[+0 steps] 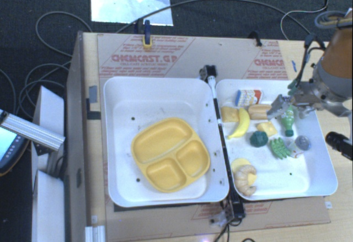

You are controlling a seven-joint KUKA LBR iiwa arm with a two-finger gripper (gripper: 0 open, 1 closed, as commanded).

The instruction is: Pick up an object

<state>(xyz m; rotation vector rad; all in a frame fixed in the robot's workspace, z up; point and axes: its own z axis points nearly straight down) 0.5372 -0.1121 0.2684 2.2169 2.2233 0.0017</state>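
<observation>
The grey metal pincer hangs over the right white plastic bin; whether its fingers are spread or pressed together cannot be told. Just beside it stands a small green plastic bottle, nothing visibly pinched. Below lie a dark green round toy and a yellow plastic banana. Well to its left, a yellow three-compartment tray fills the other bin.
</observation>
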